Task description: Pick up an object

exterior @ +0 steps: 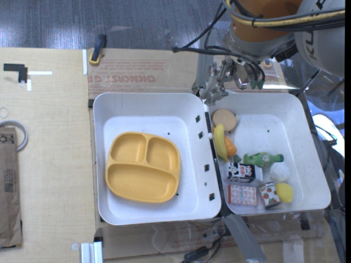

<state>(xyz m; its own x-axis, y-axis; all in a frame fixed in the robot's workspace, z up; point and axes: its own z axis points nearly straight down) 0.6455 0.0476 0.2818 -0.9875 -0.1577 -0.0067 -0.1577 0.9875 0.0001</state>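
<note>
My gripper [217, 90] hangs over the far left corner of the right bin [299, 125], near the wall shared with the left bin, and I see nothing held in it. Along the right bin's left and front sides lie a round tan biscuit [224, 119], a banana [220, 141], an orange piece [231, 147], a green bottle [263, 159], a black-and-white carton [241, 172], a white ball [279, 172], a lemon [284, 192], a red-and-white packet [242, 195] and a small can [268, 195]. The biscuit is nearest the gripper, just in front of it.
The left bin [104, 125] holds a yellow divided plate [142, 166]. Behind the bins lies cardboard [142, 70] with a yellow-handled tool [97, 49] at its corner. A brown paper bag [8, 185] rests on the bench at far left. Cables trail from the arm above the right bin.
</note>
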